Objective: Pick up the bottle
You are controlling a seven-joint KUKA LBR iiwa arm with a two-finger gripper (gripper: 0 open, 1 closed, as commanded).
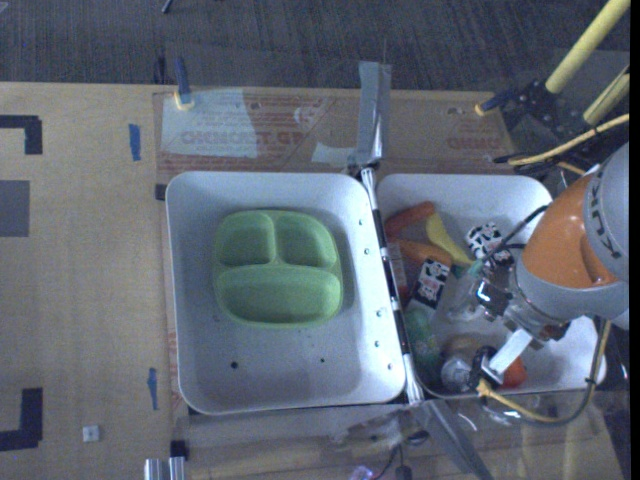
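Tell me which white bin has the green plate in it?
The left bin. The green plate lies in its middle; the right bin holds a jumble of small things instead.

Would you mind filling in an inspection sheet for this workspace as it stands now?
Surface: wooden bench with blue and black tape marks, bearing two white bins side by side.
Job's things: a clear bottle seems to lie in the right bin, next to the gripper; outline hard to tell.
Clutter: green divided plate in the left bin; orange, yellow, green and black-and-white items crowd the right bin.
Gripper: gripper low in the right bin, near its front edge; finger state unclear.
Cables: black cable by the wrist; yellow cables at upper right.
Surroundings: dark carpet beyond the bench.
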